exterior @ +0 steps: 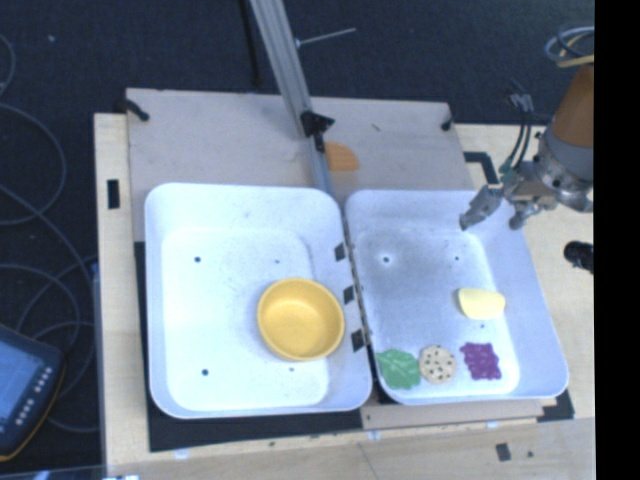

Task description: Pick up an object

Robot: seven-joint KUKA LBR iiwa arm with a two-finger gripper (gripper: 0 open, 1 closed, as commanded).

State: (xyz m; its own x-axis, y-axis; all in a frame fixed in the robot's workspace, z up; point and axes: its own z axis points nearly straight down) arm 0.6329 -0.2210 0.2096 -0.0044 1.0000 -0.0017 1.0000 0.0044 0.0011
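My gripper point(496, 213) hangs over the far right corner of the right bin point(420, 258), open, with nothing between its two fingers. Well below it in that bin lies a pale yellow lump point(481, 303). Along the bin's near edge sit a green leafy piece point(399, 368), a round cookie point(436, 364) and a purple grape bunch point(482, 360). A yellow bowl point(299, 319) stands upright in the left bin point(200, 288), near its right side.
A slanted metal rail point(285, 68) runs from the top down to the gap between the bins. A small orange object point(340, 158) lies on the board behind the bins. Cables and a screen point(25, 388) lie on the floor at left.
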